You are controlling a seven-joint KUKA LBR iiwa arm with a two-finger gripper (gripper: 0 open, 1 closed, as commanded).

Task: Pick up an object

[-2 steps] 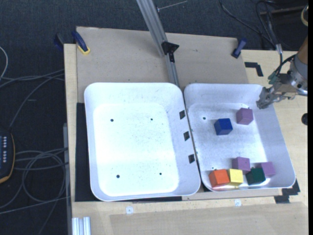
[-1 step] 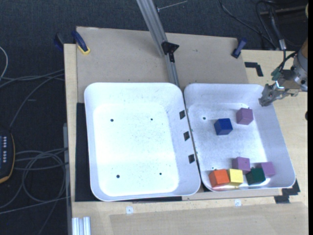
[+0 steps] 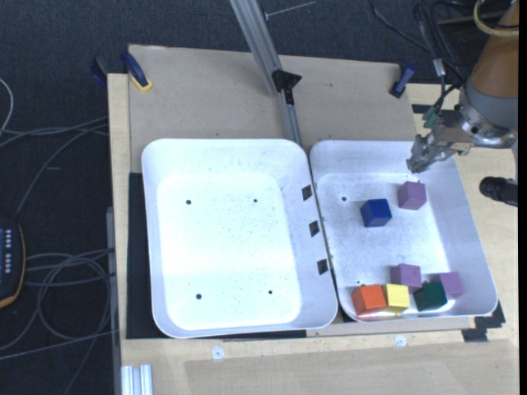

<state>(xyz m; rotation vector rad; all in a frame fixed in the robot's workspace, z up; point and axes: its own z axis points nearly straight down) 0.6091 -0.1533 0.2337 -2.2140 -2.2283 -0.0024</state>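
Note:
My gripper [image 3: 417,161] hangs over the far part of the right bin [image 3: 346,159], just above and behind a purple cube [image 3: 412,195]. Nothing shows between its fingers. A blue cube [image 3: 375,212] lies to the left of the purple one, near the bin's middle. Along the near edge of the same bin sit an orange cube [image 3: 370,298], a yellow cube [image 3: 398,296], a dark green cube [image 3: 430,295] and two more purple cubes [image 3: 406,274] [image 3: 450,283].
The left bin [image 3: 222,237] adjoins the right one, with black clips [image 3: 313,227] along the shared rim. A slanted metal pole [image 3: 262,48] rises behind the bins. Blue clamps [image 3: 136,71] [image 3: 402,79] hold the board's far corners. Cables lie on the floor at left.

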